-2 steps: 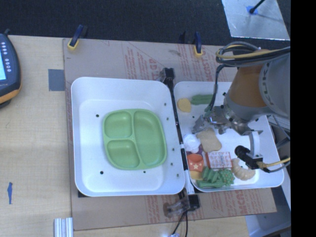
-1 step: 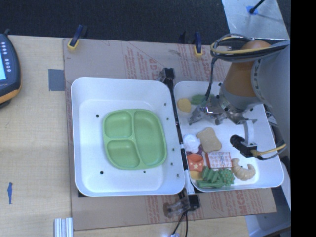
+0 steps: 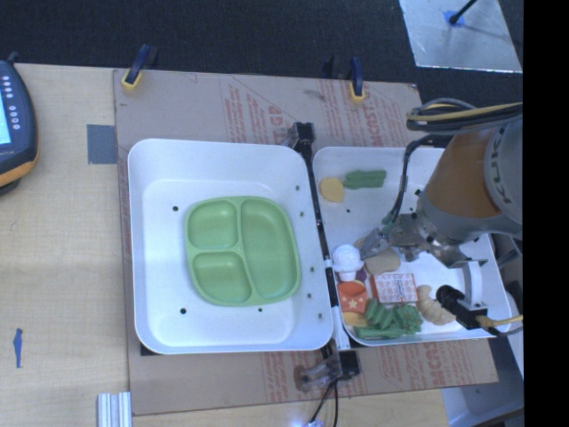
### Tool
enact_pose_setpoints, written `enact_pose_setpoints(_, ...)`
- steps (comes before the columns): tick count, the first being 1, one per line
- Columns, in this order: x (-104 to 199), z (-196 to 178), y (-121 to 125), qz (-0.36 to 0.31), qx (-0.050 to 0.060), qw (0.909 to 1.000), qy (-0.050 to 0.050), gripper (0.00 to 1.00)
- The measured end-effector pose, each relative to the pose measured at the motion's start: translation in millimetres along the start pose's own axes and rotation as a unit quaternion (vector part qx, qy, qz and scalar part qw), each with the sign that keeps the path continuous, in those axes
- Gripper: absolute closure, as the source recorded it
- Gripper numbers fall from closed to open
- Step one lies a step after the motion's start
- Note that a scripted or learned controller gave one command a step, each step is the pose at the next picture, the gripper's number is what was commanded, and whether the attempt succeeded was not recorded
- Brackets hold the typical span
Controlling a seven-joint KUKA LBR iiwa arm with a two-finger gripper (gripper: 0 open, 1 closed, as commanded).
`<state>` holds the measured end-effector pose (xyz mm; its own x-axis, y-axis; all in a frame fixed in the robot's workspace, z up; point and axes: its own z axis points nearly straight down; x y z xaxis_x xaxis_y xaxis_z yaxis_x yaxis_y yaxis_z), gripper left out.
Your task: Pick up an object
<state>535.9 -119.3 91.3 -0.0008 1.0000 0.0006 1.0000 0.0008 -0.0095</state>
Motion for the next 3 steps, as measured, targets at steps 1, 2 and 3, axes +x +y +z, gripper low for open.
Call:
enact_pose_setpoints(1, 20, -1, 18, -0.003, -0.004, 1.0, -0.001, 0.0)
enact_pose_setpoints(2, 3, -2, 64, -0.003, -0.006, 1.0, -0.001, 0.0)
enact_pose_setpoints(3, 9, 0, 14, -0.001, 0.0, 1.0, 0.0, 0.0)
